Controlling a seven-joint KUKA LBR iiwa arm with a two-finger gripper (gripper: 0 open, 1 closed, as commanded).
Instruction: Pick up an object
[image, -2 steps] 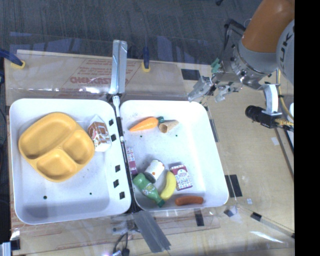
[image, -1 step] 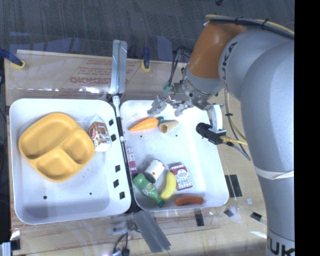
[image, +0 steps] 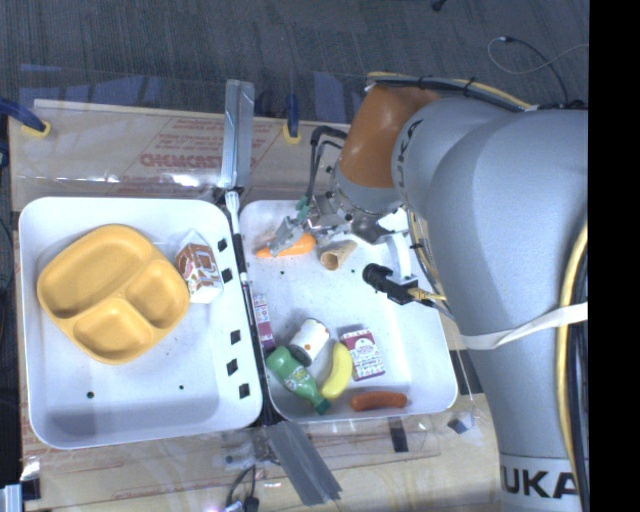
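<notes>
Overhead, camera view: two white bins lie side by side, and the arm (image: 480, 200) reaches in from the right over the right bin (image: 425, 300). The gripper (image: 318, 215) sits low at that bin's far end, just above the carrot (image: 285, 246); whether it is open or closed cannot be told, and nothing can be seen held by it. The carrot, orange with a green tuft at its right end, lies flat on the bin floor near the far-left corner, its tuft nearest the gripper. It is judged to be the thing in hand. Just to its right lies a cone (image: 337, 254), tan and hollow, close enough to be knocked.

As a toy food, the carrot is probably light, stiff and smooth plastic, hence slippery; its taper would let it squirt out of a pinch near the tip. The thick end by the tuft, taken across its width, looks the surer hold.

Near edge of the right bin: a green bottle (image: 296, 377), a banana (image: 338, 371), a can (image: 312, 339), a red carton (image: 363, 353) and a sausage (image: 379, 401) crowd together, several touching.

Left bin (image: 130, 415): a yellow tray (image: 112, 291) with three compartments, and a brown carton (image: 198, 266) just beside it.
</notes>
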